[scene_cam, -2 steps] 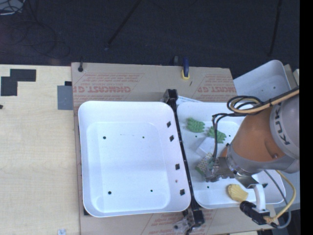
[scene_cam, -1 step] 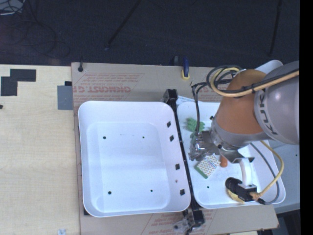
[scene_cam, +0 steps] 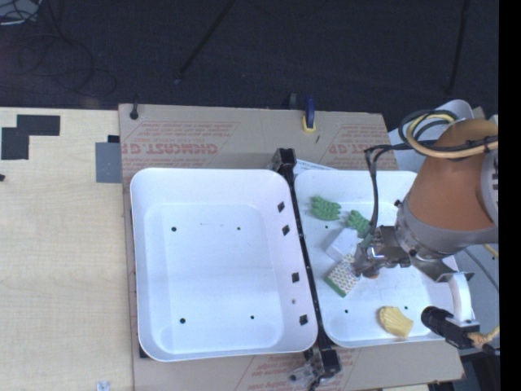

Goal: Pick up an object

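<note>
The right-hand bin (scene_cam: 383,187) is holding all the loose objects. A flat green-and-white checked piece (scene_cam: 343,278) is lying tilted near the bin's middle, just below and left of the pincer (scene_cam: 368,259), which is hanging over the bin floor close to it; contact between the two cannot be judged. A small grey block (scene_cam: 338,243) is sitting just above the checked piece, beside the pincer's left side. Two green studded pieces are resting further up: one (scene_cam: 325,208) near the bin's left wall, the other (scene_cam: 357,221) just right of it and close to the arm's black cable (scene_cam: 374,194). A yellow ridged object (scene_cam: 395,322) is lying well apart from these, near the bin's lower edge. The pincer's state cannot be told, as the wrist and its fittings are masking that area, and nothing is visibly grasped. The arm (scene_cam: 448,194), with its orange band, is reaching in from the right and covering the bin's right portion. The left-hand bin (scene_cam: 151,218) is lying beside it, the two touching along a black clipped divider (scene_cam: 295,243). Both bins are resting on a cardboard sheet (scene_cam: 212,137) laid over the pale wooden surface (scene_cam: 57,259).
</note>
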You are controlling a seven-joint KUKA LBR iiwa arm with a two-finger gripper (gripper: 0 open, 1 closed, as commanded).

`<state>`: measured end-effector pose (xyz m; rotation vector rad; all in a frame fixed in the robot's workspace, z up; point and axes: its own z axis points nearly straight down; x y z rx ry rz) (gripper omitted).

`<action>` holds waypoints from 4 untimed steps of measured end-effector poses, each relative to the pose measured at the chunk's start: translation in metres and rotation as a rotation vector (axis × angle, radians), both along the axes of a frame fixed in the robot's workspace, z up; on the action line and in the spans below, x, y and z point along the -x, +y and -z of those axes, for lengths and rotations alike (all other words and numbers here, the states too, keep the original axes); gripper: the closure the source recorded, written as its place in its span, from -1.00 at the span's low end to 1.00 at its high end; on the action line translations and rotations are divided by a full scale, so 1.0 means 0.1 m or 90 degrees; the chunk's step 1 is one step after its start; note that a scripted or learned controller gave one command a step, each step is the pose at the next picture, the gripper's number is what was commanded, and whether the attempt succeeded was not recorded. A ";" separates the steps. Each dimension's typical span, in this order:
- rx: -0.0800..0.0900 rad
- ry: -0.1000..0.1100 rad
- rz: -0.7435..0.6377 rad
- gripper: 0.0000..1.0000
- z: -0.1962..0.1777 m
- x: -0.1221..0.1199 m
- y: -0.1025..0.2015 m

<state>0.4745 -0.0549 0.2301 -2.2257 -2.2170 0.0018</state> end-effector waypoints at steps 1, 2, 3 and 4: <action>-0.001 -0.009 -0.006 1.00 -1.33 -0.27 0.42; -0.001 0.004 -0.004 1.00 -0.82 -0.26 0.67; 0.000 -0.002 -0.004 1.00 -1.15 -0.77 1.01; 0.000 0.004 0.000 1.00 -0.98 -0.25 1.00</action>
